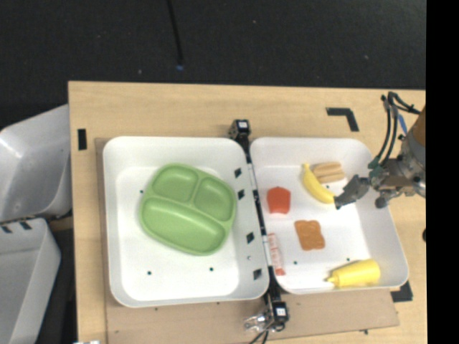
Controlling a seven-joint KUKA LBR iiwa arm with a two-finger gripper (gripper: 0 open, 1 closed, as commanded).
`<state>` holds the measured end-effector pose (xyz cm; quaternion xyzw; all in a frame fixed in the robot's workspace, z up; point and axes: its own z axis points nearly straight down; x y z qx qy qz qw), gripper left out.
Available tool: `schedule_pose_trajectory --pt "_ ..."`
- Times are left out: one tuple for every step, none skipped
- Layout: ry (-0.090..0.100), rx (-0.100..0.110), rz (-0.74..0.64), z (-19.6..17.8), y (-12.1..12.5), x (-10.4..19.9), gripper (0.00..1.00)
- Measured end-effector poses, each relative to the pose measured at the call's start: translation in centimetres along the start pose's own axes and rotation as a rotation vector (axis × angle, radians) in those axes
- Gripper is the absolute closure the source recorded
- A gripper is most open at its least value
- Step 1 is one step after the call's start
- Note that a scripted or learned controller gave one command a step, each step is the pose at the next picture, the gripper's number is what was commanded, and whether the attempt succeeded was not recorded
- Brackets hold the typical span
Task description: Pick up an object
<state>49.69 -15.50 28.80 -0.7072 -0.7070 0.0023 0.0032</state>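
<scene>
Camera view from above looks down on a pale wooden surface [179, 106] carrying two shallow white bins side by side, with the grey arm coming in from the right edge. Its hand [356, 190] hangs over the right side of the right white bin [373, 264]; one dark finger [349, 191] slants down toward the bin floor, and whether the hand is released or clenched cannot be told, though nothing is seen grasped in it. Just beside that finger, to its left, lies a yellow plastic banana [315, 183], curved, its lower end almost touching the fingertip. Touching the banana on its far side is a small tan bread-like roll [328, 170]. Nearer the camera than the hand, by the bin's front rim, a yellow squeeze bottle [354, 274] lies on its side. Left of the hand and a little nearer, a flat orange-brown toast-shaped piece [310, 235] rests on the bin floor. Further left sits a red-orange pepper-shaped block [279, 200], close to the divide between the bins. Well apart from the hand, in the left white bin [122, 264], a light green plastic plate [188, 208] with three compartments lies flat
</scene>
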Motion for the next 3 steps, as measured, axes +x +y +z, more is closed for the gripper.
schedule_pose_trajectory --pt "-0.002 -0.01 -0.003 -0.5 0.2 0.0 0.0" --pt "-0.002 -0.004 0.0 4.7 -0.2 -1.1 0.0" --pt "-0.002 -0.003 0.001 11.0 0.0 -1.4 0.0"
